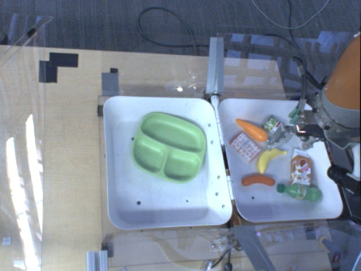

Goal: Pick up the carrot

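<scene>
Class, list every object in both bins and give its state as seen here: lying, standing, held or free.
carrot: lying free
green plate: flat, right way up
banana: lying free
sausage: lying free
green bottle: on its side
checked packet: lying flat
pouch: lying flat
gripper: low beside the carrot

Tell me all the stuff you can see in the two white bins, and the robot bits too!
left bin: 1, white, left half of the bench
plate: 1, green with three sections, middle of left bin
right bin: 1, white, beside the left bin
carrot: 1, orange, top left of right bin
small packet: 1, green and white, right of carrot
cracker box: 1, pink checked, below carrot
banana: 1, yellow, centre of right bin
sausage: 1, red-orange, below banana
pouch: 1, white and orange, right side
bottle: 1, green, lying at lower right
arm: 1, grey and orange, right edge
claw: 1, grey, near the small packet
</scene>
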Tool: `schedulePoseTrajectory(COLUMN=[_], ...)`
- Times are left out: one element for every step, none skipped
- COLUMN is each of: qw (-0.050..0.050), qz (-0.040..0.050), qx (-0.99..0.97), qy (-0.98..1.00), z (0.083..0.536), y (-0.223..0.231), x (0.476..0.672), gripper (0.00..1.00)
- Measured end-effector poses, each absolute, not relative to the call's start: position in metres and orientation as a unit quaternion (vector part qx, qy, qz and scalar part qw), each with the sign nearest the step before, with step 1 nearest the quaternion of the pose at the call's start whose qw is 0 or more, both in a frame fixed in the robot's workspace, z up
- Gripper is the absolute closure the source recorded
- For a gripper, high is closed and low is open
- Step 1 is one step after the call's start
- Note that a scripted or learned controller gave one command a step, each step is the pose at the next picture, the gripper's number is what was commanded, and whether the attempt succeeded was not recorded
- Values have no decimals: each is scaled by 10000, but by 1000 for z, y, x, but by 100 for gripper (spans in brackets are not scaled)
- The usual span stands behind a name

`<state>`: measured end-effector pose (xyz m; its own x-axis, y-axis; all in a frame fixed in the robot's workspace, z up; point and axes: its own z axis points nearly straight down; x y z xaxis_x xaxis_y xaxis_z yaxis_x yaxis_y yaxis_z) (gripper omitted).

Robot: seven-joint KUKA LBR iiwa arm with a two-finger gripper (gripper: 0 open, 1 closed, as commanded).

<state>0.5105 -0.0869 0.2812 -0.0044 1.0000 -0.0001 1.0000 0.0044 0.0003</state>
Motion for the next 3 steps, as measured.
schedulePoseTrajectory(qw=[1, 30, 8], qz=[3, 18, 24], qx=[6021, 6007, 5996], qy=[7984, 7994, 8003], z=[164, 86, 95], y=[-104, -128, -126], x=[604, 664, 664], gripper=[0, 0, 100])
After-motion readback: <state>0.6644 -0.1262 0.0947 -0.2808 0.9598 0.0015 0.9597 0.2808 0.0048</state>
